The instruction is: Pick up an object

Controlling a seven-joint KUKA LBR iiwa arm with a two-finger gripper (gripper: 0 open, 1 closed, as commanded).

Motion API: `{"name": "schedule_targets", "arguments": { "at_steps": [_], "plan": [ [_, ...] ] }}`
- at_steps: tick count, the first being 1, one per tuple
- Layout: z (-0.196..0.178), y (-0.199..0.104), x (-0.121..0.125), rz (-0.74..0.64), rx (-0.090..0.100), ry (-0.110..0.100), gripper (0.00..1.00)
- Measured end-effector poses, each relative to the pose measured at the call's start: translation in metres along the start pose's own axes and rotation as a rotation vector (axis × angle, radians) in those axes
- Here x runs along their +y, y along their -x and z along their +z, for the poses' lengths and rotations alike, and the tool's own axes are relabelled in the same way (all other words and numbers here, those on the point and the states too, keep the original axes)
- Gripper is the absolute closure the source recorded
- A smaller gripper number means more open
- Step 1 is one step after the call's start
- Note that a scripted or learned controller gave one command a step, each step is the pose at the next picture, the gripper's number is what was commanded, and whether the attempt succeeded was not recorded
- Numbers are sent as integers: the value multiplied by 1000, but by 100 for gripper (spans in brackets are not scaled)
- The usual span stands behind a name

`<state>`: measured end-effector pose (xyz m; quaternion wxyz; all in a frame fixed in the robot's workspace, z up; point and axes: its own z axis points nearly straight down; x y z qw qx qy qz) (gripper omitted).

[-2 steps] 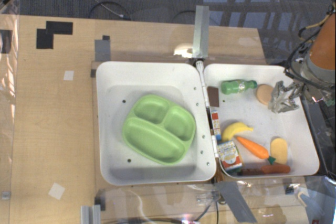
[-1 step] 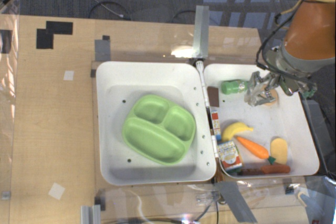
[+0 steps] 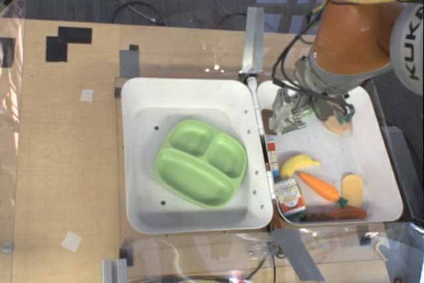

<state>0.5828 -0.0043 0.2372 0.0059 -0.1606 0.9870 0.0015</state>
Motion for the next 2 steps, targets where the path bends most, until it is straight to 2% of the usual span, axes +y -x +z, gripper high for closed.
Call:
{"name": "schedule_targets", "arguments": {
  "at_steps": [1,2],
  "plan": [
    [-13,1,-4,6,-8,-5,100],
    [-54,79,-44,-7,-2,-5,100]
  ]
}}
